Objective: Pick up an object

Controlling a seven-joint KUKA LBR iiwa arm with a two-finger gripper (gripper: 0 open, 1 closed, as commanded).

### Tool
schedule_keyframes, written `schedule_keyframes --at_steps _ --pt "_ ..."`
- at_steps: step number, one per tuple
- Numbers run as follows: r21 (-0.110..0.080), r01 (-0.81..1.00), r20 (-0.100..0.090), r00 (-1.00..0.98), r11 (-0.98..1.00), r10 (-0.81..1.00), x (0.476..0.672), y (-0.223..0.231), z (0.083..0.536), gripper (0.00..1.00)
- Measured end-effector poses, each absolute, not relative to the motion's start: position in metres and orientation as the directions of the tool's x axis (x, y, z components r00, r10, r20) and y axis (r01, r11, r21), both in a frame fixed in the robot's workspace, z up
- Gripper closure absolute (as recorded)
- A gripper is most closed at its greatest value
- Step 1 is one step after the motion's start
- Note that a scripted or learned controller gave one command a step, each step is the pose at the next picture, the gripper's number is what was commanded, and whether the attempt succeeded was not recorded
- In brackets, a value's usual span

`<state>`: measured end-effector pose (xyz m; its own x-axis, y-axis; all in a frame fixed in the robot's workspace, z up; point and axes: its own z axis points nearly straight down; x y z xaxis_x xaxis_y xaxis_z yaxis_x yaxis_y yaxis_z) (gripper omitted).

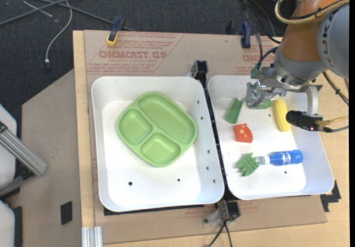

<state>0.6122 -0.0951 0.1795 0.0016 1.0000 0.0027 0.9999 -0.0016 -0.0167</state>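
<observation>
Cardboard-topped bench, two shallow bins side by side. Low over the far edge of the right-hand white bin (310, 180): grey two-finger gripper (259, 97), open or closed impossible to call from up here. Just beside it, toward the bin's left edge: slim green stick-shaped plastic piece (234, 110), lying tilted, clear of its neighbours. Probably light, stiff, a touch slick. Best pinched across the narrow middle. Close by: yellow toy corn cob (281, 114) and small red plastic chunk (243, 132).

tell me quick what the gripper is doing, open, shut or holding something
Gripper: low over the right bin, near the green stick; open or shut cannot be told, and nothing is seen held.
</observation>
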Motion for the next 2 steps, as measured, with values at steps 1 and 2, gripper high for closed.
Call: schedule_keyframes --at_steps 1,2 --pt "-0.002 1.000 0.002 -0.001 0.001 1.000 0.615 -0.095 0.188 0.00" --pt "-0.006 1.000 0.002 0.001 -0.001 1.000 0.612 -0.098 0.146 0.00"
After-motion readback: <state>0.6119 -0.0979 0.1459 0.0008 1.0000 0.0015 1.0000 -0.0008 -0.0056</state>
